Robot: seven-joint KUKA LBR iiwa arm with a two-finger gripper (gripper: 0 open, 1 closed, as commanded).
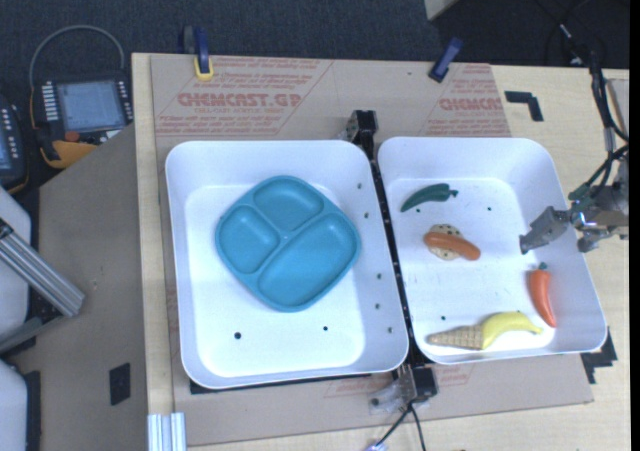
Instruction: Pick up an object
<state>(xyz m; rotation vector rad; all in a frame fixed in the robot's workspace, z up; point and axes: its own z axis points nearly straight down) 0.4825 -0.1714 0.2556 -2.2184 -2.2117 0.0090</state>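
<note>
Counting it all up: two shallow white plastic bins sit side by side on the tan cardboard-covered worktop (300, 89), touching along the middle. The left bin (190, 269) has just one thing in it, a blue three-compartment plastic plate (288, 241), sitting about centre and turned at an angle.

The right bin (470, 164) has five toy foods. One dark green pepper (428, 196) lies near the top left. One brownish hot-dog-looking piece with an orange sausage (452, 244) is just below it, apart from it. One orange carrot with a green top (541, 295) lies lengthwise near the right wall. One yellow banana (512, 328) is along the bottom, and one beige waffle cone (456, 340) is right at its left end; can't tell for sure if they touch.

Robot's grey metal end effector (548, 229) comes in from the right, over the right wall of that bin, just above the carrot's green end. Can't tell if it's open or closed from this angle. Nothing is visibly between its tips, so all five pieces lie in the bin.
</note>
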